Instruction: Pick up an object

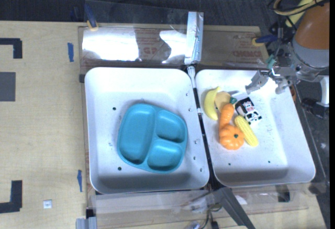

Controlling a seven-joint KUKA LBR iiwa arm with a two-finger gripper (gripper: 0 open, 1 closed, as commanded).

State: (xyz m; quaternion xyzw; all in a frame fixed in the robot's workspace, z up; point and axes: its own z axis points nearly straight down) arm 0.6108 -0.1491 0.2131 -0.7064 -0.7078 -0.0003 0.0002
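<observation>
The grey arm (314, 39) enters at the upper right, its orange band sitting above the wrist, and bends down toward the far right corner of the right bin (298, 155). The hand (267, 80) hangs over that bin's upper edge, with metal fingers (256, 81) spread toward the left and nothing between them; whether they are fully open or partly closed I cannot tell at this angle. Yellow and black cables loop behind the arm near the top right corner.

The things to pick lie clustered in the left half of the right bin, apart from the hand and below and to the left of it. A yellow banana (210, 103) curves along the bin's left wall. Touching it on the right is an orange carrot-like piece (226, 116), and just below that sits a small orange pumpkin (231, 138). A yellow corn cob (246, 131) lies slanted against the pumpkin's right side. Above the corn is a small black-and-white toy (248, 110), nearest to the fingers; its markings are too small to read.

The left bin (99, 87) holds a blue divided tray (152, 137) with three compartments, lying flat near the middle.

Behind the bins a brown strip of cardboard (235, 47) carries reddish printing, blurred beyond reading, and a shiny clear sheet (136, 39) covers part of it. The pale wooden worktop (36, 134) on the left bears black square markings and bits of blue tape (70, 51).
</observation>
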